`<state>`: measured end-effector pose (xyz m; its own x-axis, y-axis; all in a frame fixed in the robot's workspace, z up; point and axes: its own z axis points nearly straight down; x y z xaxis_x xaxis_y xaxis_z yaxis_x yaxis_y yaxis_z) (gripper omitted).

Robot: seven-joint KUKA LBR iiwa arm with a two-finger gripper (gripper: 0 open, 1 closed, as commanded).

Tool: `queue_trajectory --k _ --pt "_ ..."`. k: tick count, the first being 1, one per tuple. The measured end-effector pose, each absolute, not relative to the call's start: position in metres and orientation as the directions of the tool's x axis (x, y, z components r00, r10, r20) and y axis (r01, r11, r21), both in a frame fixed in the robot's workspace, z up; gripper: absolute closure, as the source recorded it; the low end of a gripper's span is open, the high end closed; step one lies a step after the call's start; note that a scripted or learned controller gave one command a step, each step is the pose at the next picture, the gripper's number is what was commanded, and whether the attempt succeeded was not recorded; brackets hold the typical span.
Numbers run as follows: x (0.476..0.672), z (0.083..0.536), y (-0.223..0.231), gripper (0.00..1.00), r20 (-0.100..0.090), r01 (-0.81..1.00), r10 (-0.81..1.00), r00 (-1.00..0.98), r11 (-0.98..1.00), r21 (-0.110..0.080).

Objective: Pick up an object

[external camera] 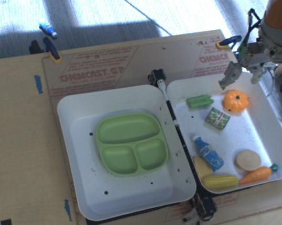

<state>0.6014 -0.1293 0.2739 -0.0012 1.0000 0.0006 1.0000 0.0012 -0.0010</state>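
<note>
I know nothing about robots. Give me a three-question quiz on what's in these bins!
1. True or false: the green tray lies in the left bin.
2. Which sits nearest the pincer? A) carrot B) orange pumpkin C) blue bottle
3. Fill in: the corn cob lies in the ____ bin.

Key: 1 true; 2 B; 3 right.

— Where does the camera sit?
— Above the bench (20,155), fixed, looking down at a slant, so the far edge lies at the top of the picture.
— How near?
— Far enough to take in both white bins whole: the left bin (80,161) and the right bin (276,130), side by side.
— And the arm (277,19)?
— It enters from the right edge, near the top.
</note>
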Motion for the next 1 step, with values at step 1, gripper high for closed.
queue_trajectory --k 1 --pt "0.5316 0.1572 -0.1048 0.0 0.001 1.0 1.0 0.0 0.0 -0.003"
